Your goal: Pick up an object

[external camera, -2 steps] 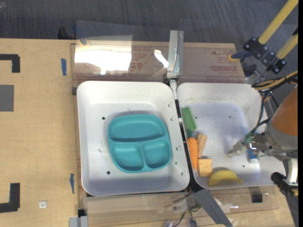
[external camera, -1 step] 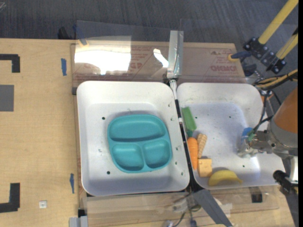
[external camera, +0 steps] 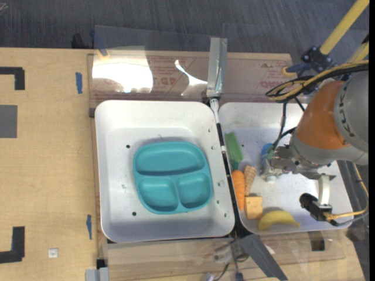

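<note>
Nothing lifted yet, apparently. Claw (external camera: 275,167) low in the right bin (external camera: 334,224), beside something blue (external camera: 268,151); open or closed impossible to tell. Carrot (external camera: 239,189), banana (external camera: 278,219), green piece (external camera: 234,147) along the bin's left and near edges.

We see our arm (external camera: 345,119) enter from three o'clock, orange band uppermost, wrist bent down toward nine o'clock, its gripper (external camera: 270,167) low over the bench.
</note>
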Motion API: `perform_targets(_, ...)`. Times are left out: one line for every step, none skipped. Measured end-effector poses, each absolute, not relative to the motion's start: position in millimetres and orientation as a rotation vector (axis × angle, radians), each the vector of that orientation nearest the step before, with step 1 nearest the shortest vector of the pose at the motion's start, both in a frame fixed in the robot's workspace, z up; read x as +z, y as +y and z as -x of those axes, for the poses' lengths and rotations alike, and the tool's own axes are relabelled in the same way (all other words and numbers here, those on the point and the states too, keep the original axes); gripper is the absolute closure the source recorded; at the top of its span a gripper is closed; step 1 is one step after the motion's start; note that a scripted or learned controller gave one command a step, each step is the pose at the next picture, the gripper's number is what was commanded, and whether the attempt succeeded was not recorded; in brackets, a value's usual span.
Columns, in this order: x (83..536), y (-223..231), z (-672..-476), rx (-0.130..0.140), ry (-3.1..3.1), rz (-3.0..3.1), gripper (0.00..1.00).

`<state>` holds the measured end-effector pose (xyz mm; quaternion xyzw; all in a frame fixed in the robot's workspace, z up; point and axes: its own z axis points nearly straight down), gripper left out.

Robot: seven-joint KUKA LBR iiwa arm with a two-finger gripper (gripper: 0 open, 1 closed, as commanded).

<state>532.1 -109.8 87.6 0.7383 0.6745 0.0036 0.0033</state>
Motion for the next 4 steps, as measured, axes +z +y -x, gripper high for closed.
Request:
perform_targets(87,-93,-561.2,0.005,1.983,-2.43,1.0)
perform_targets(189,-36,-579.4,0.013,2.022,-2.399,1.0)
perform_targets(184,-39,-577.0,-0.001,2.021,-2.405,0.0)
perform_targets(127,-98,-544.4,-0.01,2.087,-2.352,0.0)
